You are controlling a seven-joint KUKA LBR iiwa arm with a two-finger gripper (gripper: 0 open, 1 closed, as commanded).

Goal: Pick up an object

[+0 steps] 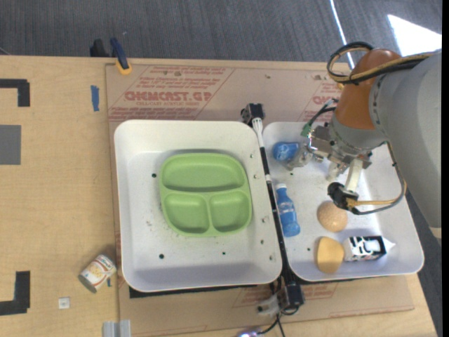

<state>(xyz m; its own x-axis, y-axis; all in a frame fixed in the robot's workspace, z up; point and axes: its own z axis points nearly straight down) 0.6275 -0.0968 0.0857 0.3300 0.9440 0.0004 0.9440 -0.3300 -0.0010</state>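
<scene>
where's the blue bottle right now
The blue bottle lies in the right bin, along its left wall beside the divider, just below the blue crumpled object and left of the tan ball.

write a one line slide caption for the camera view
KUKA arm's gripper poised over the right bin of small objects, beside a blue bottle; green divided tray in left bin.

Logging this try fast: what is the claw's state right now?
Claw: cannot be told. It hangs over the right bin, and the view shows nothing between its parts.
</scene>
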